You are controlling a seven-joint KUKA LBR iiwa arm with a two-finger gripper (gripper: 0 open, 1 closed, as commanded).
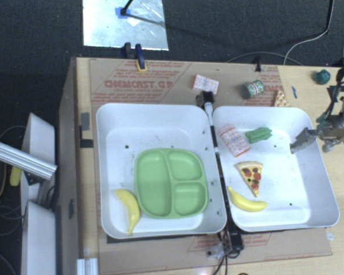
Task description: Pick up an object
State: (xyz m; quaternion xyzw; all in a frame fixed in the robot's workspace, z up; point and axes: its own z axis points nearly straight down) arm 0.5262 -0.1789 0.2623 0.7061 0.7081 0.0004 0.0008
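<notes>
The right bin [318,176] holds a pizza slice [251,175], a yellow banana [246,201], a green pickle-like toy [258,134] and a white and red packet [234,140]. In the left bin [112,130] a second banana [129,208] lies beside a green divided plate [171,182]. My gripper [311,136] hangs over the right rim of the right bin, right of the green toy and up-right of the pizza slice. Nothing is seen held in it.
Behind the bins, on the brown cardboard [132,82], lie a small green can [253,88], a white card [205,83] and a blue and yellow clamp [139,58]. A teal object [323,76] sits at the far right. Cables run along the back.
</notes>
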